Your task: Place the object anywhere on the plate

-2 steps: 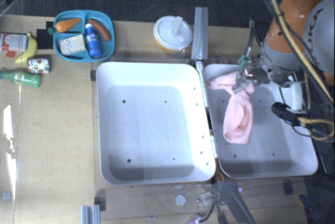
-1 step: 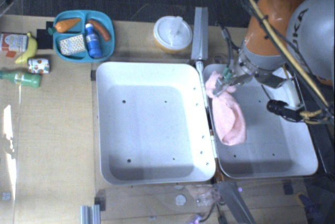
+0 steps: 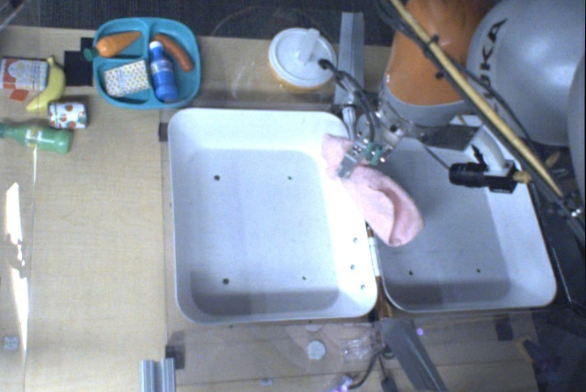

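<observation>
A pink cloth [image 3: 389,205] stretches across the wall between the two white bins, its lower end in the right bin [image 3: 476,244]. Its upper end is bunched at my gripper [image 3: 352,163], which is shut on it just over the left bin's [image 3: 247,216] right edge. The arm's orange band [image 3: 430,42] and grey wrist rise behind it to the right. A blue divided plate [image 3: 188,47] with toy food sits at the bench's far left. A round white and yellow plate [image 3: 300,59] stands behind the left bin.
Toy food lies at the left edge of the bench: a banana [image 3: 48,86], a can [image 3: 67,114] and a green bottle [image 3: 37,136]. A thin rod [image 3: 458,79] and black cable fittings [image 3: 481,177] cross above the right bin.
</observation>
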Robot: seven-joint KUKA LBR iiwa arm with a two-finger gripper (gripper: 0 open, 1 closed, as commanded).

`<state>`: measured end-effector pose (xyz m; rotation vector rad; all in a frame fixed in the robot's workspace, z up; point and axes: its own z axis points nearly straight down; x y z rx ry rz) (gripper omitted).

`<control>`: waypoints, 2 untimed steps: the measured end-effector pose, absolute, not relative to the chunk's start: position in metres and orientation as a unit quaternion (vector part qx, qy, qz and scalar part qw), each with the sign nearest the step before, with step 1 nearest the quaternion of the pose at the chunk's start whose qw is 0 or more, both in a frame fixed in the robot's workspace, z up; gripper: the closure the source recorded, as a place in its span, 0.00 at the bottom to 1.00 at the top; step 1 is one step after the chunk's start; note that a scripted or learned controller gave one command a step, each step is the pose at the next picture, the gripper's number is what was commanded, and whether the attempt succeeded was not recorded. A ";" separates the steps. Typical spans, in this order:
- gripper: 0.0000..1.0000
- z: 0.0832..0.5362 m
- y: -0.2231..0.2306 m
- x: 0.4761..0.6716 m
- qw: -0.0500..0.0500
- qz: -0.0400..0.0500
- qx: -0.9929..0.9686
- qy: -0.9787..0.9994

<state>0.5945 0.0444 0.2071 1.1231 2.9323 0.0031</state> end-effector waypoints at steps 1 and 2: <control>1.00 0.203 0.093 0.584 0.000 0.001 0.165 0.986; 1.00 0.213 0.143 0.581 0.001 0.001 0.001 1.000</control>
